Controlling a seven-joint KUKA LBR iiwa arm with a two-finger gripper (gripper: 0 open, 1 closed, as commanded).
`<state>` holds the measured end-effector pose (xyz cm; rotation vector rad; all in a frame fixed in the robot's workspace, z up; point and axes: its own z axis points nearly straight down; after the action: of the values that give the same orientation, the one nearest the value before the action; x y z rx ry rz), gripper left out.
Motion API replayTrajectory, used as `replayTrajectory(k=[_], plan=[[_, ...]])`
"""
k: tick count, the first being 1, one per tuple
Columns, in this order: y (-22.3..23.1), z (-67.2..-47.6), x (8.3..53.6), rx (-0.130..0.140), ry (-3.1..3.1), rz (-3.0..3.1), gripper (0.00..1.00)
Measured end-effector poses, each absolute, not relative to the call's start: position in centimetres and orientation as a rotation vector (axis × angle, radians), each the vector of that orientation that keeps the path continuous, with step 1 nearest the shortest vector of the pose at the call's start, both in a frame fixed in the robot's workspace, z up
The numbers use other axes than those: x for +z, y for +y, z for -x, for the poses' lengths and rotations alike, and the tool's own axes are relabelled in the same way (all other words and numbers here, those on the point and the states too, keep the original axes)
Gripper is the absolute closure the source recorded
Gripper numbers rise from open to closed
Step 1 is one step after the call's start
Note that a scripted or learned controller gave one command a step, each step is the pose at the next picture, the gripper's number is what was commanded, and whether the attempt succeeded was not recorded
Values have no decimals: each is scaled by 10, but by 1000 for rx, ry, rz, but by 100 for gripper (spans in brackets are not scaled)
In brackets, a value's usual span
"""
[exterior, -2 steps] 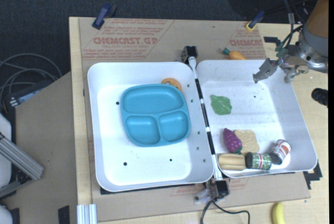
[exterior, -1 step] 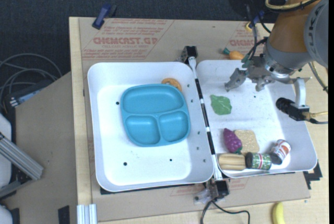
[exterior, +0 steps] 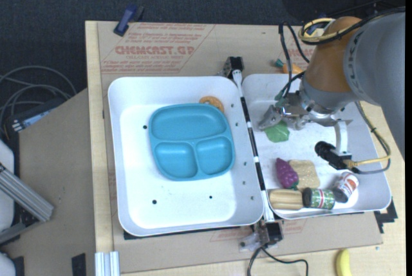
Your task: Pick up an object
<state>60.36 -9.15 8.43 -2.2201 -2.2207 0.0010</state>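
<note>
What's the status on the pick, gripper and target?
Gripper low in right bin, over green object; grasp not confirmed. Purple object, tan block, bottle lie nearer the camera, clear of it.

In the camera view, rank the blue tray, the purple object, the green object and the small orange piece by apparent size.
1. blue tray
2. green object, partly hidden under the gripper
3. purple object, about alike
4. orange piece
</note>
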Motion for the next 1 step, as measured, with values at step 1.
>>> replayTrajectory(k=[1], plan=[[-97, -526, 84, 2, -2219, 2221, 0]])
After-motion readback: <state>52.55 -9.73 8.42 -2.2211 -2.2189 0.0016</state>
